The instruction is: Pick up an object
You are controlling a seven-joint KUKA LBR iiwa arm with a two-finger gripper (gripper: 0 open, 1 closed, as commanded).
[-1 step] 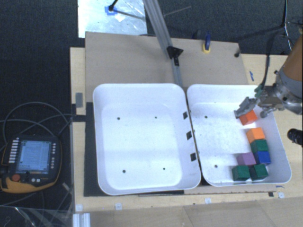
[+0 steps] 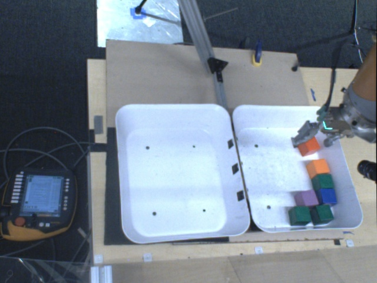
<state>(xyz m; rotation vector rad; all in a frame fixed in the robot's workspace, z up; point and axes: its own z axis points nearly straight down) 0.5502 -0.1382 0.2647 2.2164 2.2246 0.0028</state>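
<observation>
The pincer [image 2: 314, 135] is hanging over the far right part of the right bin [image 2: 265, 122], with a red-orange block [image 2: 308, 147] sitting right at its tips. The fingers [image 2: 304, 132] are reading as spread around the block's upper edge, but whether they are actually pinching it cannot be told from this slanted look down; the block may just be lying on the bin floor beneath them.

The main risk, as I judge it, is a shallow or off-centre grip: the block is looking tilted, so if the fingers are closing on a corner, it could twist out and drop. The bin's right wall is close by, and a finger catching it would be spoiling the closure.

Just nearer lies a tight cluster: an orange block [image 2: 318, 167], a green block [image 2: 323, 181], a blue block [image 2: 327, 196], a purple block [image 2: 306, 198] and two more dark green ones at the near right corner. A dropped block could be knocking into these. The left bin [image 2: 177, 170] is sitting beside it on the table [image 2: 259, 81].
</observation>
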